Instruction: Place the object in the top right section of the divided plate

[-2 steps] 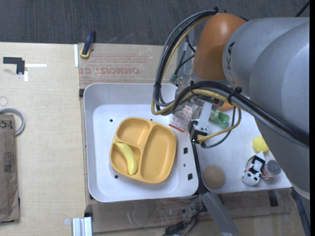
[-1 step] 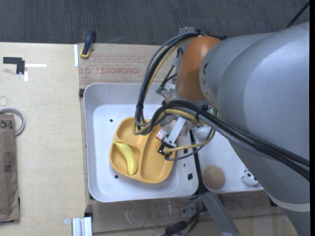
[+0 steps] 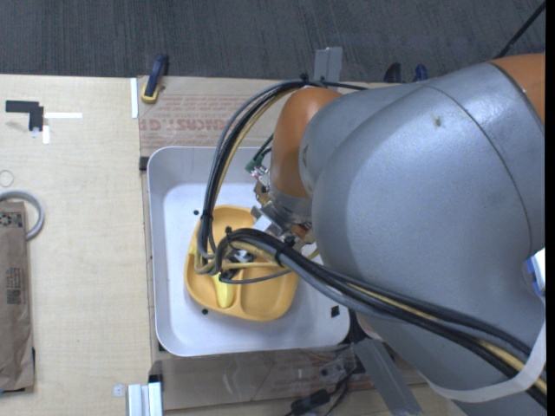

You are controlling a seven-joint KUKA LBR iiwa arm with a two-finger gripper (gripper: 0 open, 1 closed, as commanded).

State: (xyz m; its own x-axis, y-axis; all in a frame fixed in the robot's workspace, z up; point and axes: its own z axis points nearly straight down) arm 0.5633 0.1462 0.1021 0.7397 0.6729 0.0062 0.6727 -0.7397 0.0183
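A yellow divided plate (image 3: 251,297) lies in the white bin (image 3: 173,232), toward its right side. The grey arm with its orange band reaches down over the plate, and black cables loop across the plate's upper half. The gripper (image 3: 273,224) sits over the plate's upper right part, largely hidden by the wrist and the cables. A raised yellow ridge (image 3: 225,295) divides the plate's lower sections. I cannot make out any object between the fingers or in the plate's visible sections.
The bin's left and lower floor is bare white. Left of the bin is a tan bench with a brown paper bag (image 3: 16,302) and a grey ring (image 3: 30,211). A yellow-and-blue tool (image 3: 156,78) lies beyond the bin's far left corner.
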